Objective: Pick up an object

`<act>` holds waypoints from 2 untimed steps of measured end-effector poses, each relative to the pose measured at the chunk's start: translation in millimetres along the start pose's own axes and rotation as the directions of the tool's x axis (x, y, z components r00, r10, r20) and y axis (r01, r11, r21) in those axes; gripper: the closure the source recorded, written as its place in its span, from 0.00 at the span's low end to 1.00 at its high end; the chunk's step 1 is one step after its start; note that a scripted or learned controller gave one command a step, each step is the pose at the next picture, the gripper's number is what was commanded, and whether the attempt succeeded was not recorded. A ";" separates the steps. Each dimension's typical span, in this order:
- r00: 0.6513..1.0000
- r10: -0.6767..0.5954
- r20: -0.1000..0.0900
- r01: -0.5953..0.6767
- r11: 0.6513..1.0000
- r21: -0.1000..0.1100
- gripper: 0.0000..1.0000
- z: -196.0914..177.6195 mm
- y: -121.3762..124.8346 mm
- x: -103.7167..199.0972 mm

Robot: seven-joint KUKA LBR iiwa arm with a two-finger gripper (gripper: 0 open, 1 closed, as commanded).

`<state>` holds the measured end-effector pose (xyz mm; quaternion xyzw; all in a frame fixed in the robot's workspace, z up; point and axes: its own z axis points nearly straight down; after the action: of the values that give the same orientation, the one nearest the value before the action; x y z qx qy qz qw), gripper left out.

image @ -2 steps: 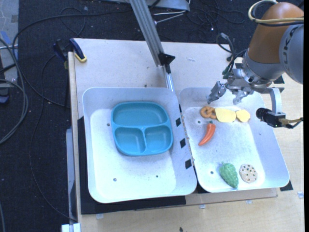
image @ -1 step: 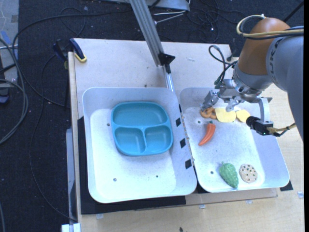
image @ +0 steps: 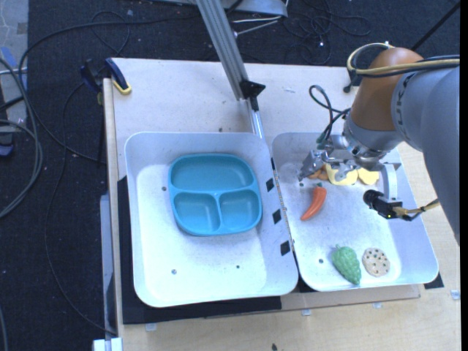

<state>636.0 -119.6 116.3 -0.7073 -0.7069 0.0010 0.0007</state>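
Camera view: right bin (image: 409,258) under arm | gripper (image: 327,168) low at bin's upper left, over yellow-orange pieces (image: 349,174); grip state cannot be told | red-orange pepper (image: 314,203) just below gripper, toward near rim, long axis tilted near-left to far-right | green item (image: 346,263) and cookie (image: 375,262) well apart near front rim.
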 end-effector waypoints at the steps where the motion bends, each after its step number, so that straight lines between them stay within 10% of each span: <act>1: 1.000 0.000 0.001 0.000 1.000 -0.003 0.00 24.1 0.5 0.1; 2: 1.000 0.000 0.002 0.000 1.000 -0.005 1.00 13.1 1.1 0.2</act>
<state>637.1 -119.4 103.2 -0.7073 -0.7069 -0.0002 -0.0017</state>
